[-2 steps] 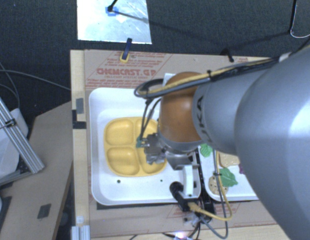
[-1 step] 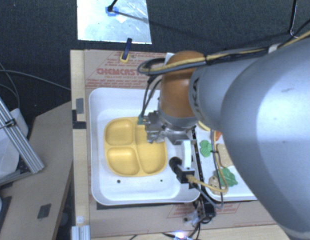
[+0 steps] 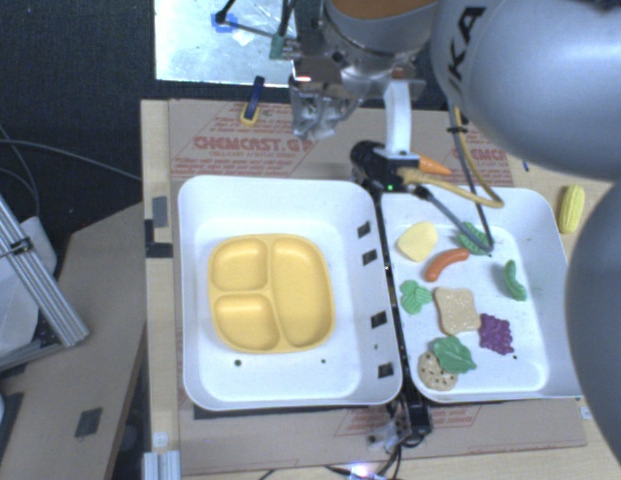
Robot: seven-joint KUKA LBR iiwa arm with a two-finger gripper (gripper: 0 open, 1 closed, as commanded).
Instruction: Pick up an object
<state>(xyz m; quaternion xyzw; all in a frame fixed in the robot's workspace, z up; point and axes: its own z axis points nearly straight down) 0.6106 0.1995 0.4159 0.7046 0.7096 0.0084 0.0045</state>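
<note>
Looming closest to the lens is my own grey arm (image 3: 550, 58), its bulk blocking the upper right, with the orange band just above my wrist. My claw (image 3: 312, 118) hangs beyond the far edge of the left bin (image 3: 195, 268), over brown cardboard (image 3: 230, 143); whether it is wide or narrow I cannot tell. That left bin carries a yellow divided plate (image 3: 272, 293). What I am after sits in the right bin (image 3: 535, 368): a scatter of toy food, well apart from my claw. I see a pale yellow slice (image 3: 417, 239), a sausage (image 3: 447, 262), a slice of toast (image 3: 456, 310), purple grapes (image 3: 496, 334), a cookie (image 3: 436, 371), and green leafy bits (image 3: 453, 352). I judge all of it light, stiff plastic, smooth and likely to skid on the bin's slick white floor. Flat pieces like the toast offer little edge to pinch; the sausage looks the better bet, taken across its narrow middle. It has room on both sides. Outside the bin a corn cob (image 3: 571, 208) lies to the right.
</note>
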